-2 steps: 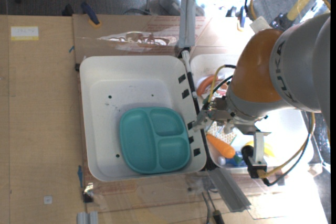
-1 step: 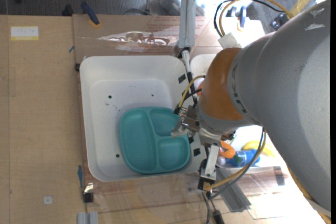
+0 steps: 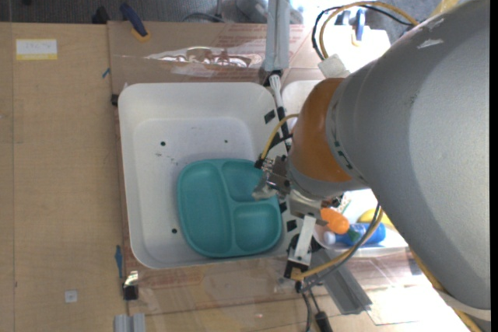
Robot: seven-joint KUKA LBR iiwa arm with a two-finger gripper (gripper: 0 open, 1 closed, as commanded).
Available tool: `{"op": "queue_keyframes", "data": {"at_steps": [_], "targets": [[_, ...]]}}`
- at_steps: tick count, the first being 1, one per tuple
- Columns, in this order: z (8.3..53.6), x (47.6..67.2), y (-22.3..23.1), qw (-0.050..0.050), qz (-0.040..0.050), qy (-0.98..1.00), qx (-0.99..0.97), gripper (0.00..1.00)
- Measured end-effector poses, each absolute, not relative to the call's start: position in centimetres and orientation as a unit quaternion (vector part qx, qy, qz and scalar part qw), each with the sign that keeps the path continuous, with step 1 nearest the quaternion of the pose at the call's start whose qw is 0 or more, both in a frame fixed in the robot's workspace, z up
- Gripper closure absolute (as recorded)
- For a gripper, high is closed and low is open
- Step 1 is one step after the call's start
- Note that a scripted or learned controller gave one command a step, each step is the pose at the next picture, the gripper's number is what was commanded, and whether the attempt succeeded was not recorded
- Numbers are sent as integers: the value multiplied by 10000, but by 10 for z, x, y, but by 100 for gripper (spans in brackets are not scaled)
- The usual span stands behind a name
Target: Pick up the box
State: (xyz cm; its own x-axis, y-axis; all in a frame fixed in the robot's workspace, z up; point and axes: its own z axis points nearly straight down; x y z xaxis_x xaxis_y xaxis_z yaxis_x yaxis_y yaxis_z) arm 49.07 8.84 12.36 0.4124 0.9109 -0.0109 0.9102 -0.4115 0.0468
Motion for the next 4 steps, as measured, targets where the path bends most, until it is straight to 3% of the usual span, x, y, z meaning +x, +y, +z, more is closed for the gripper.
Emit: {"op": "queue_keyframes", "data": {"at_steps": [2, 3, 4], "targets": [[122, 493, 90, 256, 94, 4999, 8656, 0], [120, 500, 89, 322, 258, 3033, 9520, 0], [111, 513, 77, 158, 204, 2946, 9553, 0]]}}
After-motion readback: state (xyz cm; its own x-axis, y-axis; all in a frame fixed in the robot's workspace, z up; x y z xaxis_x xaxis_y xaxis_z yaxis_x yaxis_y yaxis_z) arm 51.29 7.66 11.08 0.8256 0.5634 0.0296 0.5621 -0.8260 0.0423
